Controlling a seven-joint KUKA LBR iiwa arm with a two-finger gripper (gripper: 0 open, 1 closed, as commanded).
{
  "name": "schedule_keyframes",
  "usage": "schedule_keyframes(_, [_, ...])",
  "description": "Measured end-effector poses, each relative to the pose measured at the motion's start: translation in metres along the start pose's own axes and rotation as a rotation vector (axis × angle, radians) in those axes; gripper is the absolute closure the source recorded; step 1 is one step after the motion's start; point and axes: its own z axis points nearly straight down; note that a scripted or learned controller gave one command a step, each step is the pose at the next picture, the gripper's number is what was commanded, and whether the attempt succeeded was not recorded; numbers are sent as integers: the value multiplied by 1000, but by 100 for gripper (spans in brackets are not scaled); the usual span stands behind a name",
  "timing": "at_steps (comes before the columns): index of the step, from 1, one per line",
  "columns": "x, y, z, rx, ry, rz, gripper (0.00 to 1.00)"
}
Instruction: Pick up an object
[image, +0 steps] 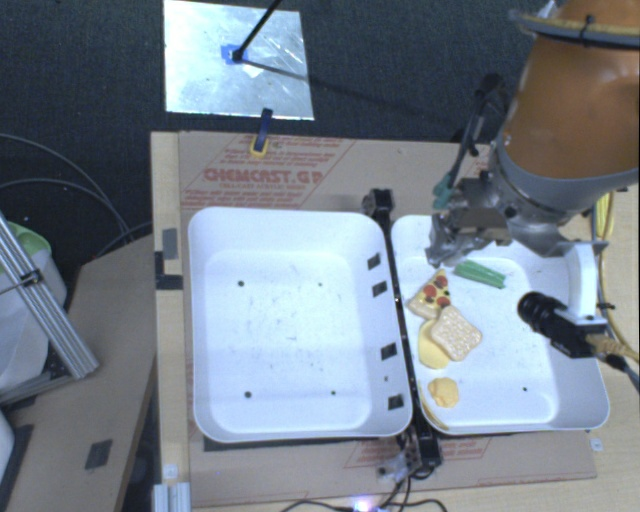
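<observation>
The bench (300, 165) carries two bins — the left bin (290, 320) bare. The arm (570, 110) hangs over the right bin (520, 390); its end effector (447, 252) — grip unreadable — hovers beside the green stick (479, 272), above the pizza slice (433, 294) and cracker (456, 331).

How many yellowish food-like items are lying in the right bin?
4: pizza-slice piece with red dots, square cracker, pale yellow piece under it, round orange-yellow piece. The arm may hide others.

White bins (290, 225), green stick (480, 273)
</observation>
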Motion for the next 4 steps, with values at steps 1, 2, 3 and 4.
schedule_keyframes(1, [15,7,4,11,0,14,100])
schedule_keyframes(2, [14,7,-7,7,-1,10,100])
schedule_keyframes(3, [85,-2,-13,12,2,8,100])
schedule_keyframes(4, [82,-1,-24,9,1,11,100])
